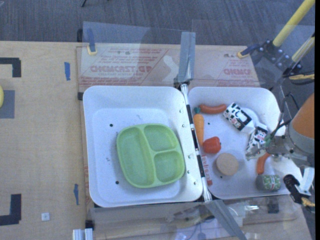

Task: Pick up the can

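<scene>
The can [227,164] looks like a short tan cylinder with a round top, standing in the lower middle of the right bin [235,193]. My gripper [274,148] hangs low over the right side of that bin, under the arm's orange band [306,125]. It is close to a black-and-white patterned item [257,138] and a small orange piece [262,163]. The can stands about a hand's width to its left, apart from it.
The right bin also holds a sausage [213,108], a carrot [199,128], a red pepper [212,144], a second black-and-white item [236,116] and a greenish ball [269,182]. A green divided plate [150,155] lies in the left bin [97,134].
</scene>
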Controlling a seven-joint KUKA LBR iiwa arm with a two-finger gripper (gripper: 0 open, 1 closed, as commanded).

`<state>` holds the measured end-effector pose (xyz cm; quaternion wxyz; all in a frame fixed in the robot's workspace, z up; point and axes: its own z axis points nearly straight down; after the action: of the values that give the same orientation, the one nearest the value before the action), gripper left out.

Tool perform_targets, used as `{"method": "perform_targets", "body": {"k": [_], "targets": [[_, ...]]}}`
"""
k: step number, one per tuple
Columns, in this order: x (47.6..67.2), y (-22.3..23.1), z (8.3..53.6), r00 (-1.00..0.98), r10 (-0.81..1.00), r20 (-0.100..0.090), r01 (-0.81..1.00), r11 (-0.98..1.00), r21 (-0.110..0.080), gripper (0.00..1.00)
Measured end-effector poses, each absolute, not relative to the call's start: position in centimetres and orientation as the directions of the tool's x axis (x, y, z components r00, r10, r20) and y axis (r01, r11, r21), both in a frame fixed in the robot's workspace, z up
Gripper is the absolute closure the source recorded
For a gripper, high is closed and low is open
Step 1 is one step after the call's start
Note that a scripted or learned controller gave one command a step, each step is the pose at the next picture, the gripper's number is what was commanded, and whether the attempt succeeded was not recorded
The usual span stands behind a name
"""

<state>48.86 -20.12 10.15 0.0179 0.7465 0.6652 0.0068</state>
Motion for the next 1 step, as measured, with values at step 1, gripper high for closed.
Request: {"method": "perform_targets", "body": {"k": [1], "targets": [[48.10,-17.36,11.70,-0.052,0.999,-0.001,0.999,0.052,0.002,0.00]]}}
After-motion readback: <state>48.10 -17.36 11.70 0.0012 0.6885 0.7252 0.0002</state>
